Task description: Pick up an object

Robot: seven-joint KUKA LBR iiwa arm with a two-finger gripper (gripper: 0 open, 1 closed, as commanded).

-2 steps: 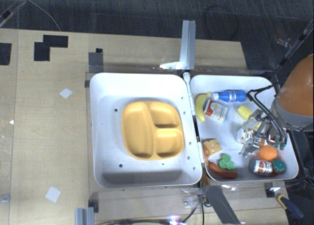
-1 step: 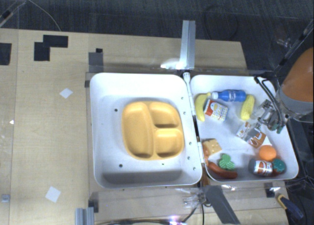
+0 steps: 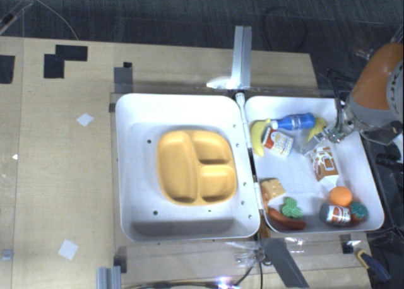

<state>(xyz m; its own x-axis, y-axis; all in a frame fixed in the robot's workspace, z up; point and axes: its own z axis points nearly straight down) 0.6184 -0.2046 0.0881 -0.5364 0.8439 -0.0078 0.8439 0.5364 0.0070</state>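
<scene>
While the arm [image 3: 379, 86] leans in from the right, its gripper [image 3: 334, 131] hangs low over the upper part of the right bin [image 3: 372, 174], close to the far end of a banana [image 3: 314, 127] and a blue bottle [image 3: 295, 121]. From where I stand I cannot tell whether the pincer is released or clenched, and nothing shows between its tips.

That right bin is crowded. Beside the bottle sits a small red and white carton [image 3: 278, 141], touching the yellow banana end [image 3: 257, 135] near the divider. A little packet with a brown pattern [image 3: 324, 163] lies just below the gripper. Lower down are a cracker-like square [image 3: 273, 188], a green leafy piece [image 3: 291, 207] resting on a red sausage [image 3: 288, 219], an orange ball [image 3: 341, 195], and a can [image 3: 338, 216] lying on its side in the near right corner.

The left bin [image 3: 136, 155] carries a yellow divided tray [image 3: 194, 165] sitting in its middle, well apart from the arm.
</scene>
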